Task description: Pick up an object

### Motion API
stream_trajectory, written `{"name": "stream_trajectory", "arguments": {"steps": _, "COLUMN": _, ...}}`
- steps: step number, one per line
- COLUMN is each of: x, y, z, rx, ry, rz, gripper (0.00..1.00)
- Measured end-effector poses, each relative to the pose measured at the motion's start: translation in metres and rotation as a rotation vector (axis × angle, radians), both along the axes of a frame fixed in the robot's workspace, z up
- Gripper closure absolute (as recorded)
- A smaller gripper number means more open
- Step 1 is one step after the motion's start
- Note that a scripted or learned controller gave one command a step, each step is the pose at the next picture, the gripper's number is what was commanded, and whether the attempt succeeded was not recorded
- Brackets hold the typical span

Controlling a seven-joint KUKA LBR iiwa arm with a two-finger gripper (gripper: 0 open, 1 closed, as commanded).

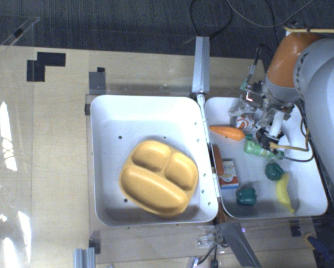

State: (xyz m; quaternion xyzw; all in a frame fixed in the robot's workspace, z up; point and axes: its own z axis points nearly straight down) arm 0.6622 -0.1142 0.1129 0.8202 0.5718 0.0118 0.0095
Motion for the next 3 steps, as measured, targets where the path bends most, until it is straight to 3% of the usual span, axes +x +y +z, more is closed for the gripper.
{"name": "stream_trajectory", "arguments": {"steps": 1, "x": -0.009, "y": -0.035, "z": -0.005, "rx": -0.001, "ry": -0.019, "rz": -0.067, "gripper": 0.00}}
{"name": "stream_trajectory", "arguments": {"steps": 2, "x": -0.028, "y": 0.022, "z": -0.026, "rx": 0.002, "ry": 0.024, "rz": 0.032, "gripper": 0.00}}
{"name": "stream_trajectory", "arguments": {"steps": 3, "x": -0.026, "y": 0.022, "z": -0.013, "rx": 0.003, "ry": 0.018, "rz": 0.032, "gripper": 1.00}}
